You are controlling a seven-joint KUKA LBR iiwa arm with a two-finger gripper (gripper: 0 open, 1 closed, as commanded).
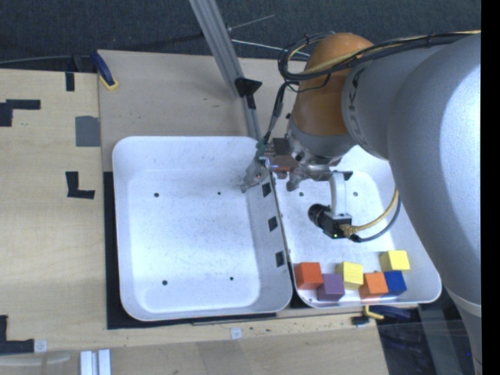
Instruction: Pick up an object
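white plastic forms the two shallow bins at the centre of the frame: the left bin (187,303) and the right bin (414,291), side by side on a pale wooden bench (47,233). the grey arm (422,123) enters from the right of the frame, with its orange band (328,84) above the wrist. the gripper (269,174) sits over the divide between the bins, near their upper edge; whether its fingers are spread or pressed together cannot be told, and nothing is seen between them. the blocks lie in the lower part of the right bin, well apart from the gripper: an orange block (308,274), a purple block (333,286) touching it, a yellow block (352,273), a second orange block (374,284), a blue block (395,283) and a second yellow block (396,260). a metal rod (223,45) slants down from the top of the frame.
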